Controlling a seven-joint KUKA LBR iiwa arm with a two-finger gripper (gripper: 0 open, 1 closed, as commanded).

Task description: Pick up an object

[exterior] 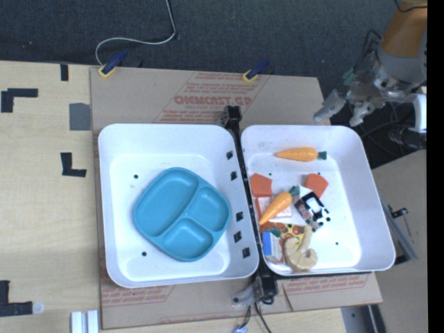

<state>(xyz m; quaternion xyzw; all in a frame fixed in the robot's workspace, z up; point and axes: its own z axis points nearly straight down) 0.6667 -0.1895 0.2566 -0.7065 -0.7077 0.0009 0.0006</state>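
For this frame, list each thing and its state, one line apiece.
gripper: fingers open, holding nothing, above the right bin's far edge
blue divided plate: flat in the left bin, nothing on it
upper carrot: lying apart near the right bin's far wall
lower carrot: tilted, resting in the toy pile
right bin: holds the toys

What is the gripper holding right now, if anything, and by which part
Nothing. The gripper hangs open above the top right corner of the right bin, with no object between its fingers. The carrots and other items lie in that bin.

Even, soft light; slightly blurry overall.
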